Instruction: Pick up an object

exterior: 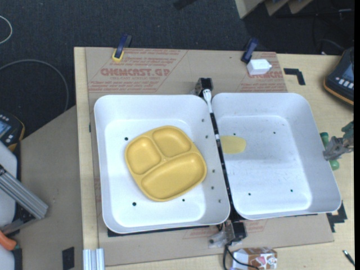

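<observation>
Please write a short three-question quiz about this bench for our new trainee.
1. True or false: the yellow divided plate lies in the left bin.
2. How many compartments does the plate have? A) two B) three C) five
3. Fill in: the small yellow patch in the right bin sits near its ____ wall.

Key: 1 true; 2 B; 3 left, beside the divide between the bins.
</observation>
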{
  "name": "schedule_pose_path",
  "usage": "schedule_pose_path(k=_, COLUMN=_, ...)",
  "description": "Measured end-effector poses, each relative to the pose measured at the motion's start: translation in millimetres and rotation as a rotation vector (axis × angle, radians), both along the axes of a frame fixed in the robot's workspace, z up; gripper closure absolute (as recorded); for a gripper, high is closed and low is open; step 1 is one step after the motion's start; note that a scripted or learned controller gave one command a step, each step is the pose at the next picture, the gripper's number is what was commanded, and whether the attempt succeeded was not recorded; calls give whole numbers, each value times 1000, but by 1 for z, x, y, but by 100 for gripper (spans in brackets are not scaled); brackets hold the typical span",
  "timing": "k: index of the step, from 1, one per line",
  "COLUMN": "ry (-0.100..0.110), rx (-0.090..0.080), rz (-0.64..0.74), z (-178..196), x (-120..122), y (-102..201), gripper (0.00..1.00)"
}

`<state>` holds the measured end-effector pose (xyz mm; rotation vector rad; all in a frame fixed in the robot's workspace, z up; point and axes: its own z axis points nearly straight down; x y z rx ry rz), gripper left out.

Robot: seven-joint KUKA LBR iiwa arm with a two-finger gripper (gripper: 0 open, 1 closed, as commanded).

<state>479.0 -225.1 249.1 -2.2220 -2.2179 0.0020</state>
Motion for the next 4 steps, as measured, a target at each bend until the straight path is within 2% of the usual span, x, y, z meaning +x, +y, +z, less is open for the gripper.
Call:
schedule_pose_path(k=2, ry=1, rx=1, rz=1, z=-46, x=0, y=2, gripper=100)
schedule_pose_path(k=4, ry=0, rx=0, rz=1, z=-49, x=0, y=2, gripper=100)
